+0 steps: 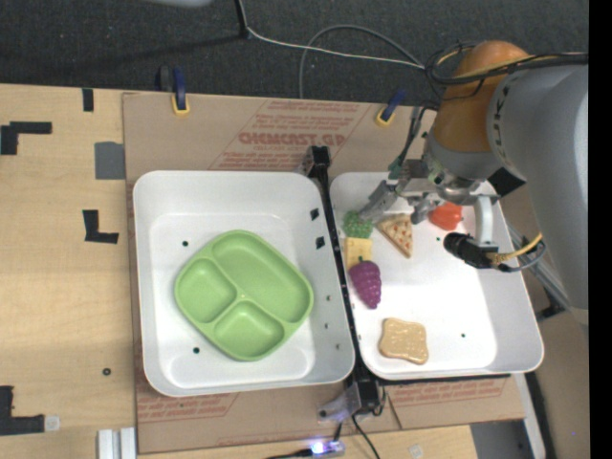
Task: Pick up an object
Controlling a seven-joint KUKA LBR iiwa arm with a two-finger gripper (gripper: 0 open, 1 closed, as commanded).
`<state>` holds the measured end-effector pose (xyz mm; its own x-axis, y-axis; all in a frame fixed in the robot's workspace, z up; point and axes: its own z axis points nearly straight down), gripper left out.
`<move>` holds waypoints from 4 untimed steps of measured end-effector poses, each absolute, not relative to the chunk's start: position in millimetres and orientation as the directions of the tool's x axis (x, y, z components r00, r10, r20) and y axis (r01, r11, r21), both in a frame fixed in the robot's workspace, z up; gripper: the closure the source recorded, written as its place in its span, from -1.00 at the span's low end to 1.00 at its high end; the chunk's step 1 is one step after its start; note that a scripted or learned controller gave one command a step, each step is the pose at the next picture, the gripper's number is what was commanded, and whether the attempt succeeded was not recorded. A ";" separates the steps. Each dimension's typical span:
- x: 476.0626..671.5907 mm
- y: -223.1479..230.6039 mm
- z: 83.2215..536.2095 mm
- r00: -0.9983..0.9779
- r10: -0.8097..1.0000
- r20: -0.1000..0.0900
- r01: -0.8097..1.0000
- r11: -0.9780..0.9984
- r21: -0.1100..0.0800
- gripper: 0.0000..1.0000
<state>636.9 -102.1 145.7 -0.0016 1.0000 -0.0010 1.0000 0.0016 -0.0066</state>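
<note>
Red print on the cardboard (287,132) under the bins was mirrored and too faint to read. The gripper (397,199) hung over the right bin's (497,333) far left corner, fingers spread, nothing between them. Below it clustered a green piece (358,226), a yellow block (358,250), a pizza slice (398,234) and purple grapes (366,284) near the dividing wall; something red (446,217), maybe a tomato, sat half hidden by the wrist. Toast (404,341) lay alone near the front edge, with bare floor to its right. The left bin (153,256) held a green plate (244,295).
</note>
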 end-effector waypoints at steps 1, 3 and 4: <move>634.3 -98.2 102.9 -0.003 1.000 -0.003 1.000 0.003 0.000 -1.00; 625.6 -96.0 165.2 -0.001 1.000 0.000 1.000 0.001 0.003 1.00; 621.4 -89.3 224.8 -0.002 1.000 0.000 1.000 0.002 0.003 1.00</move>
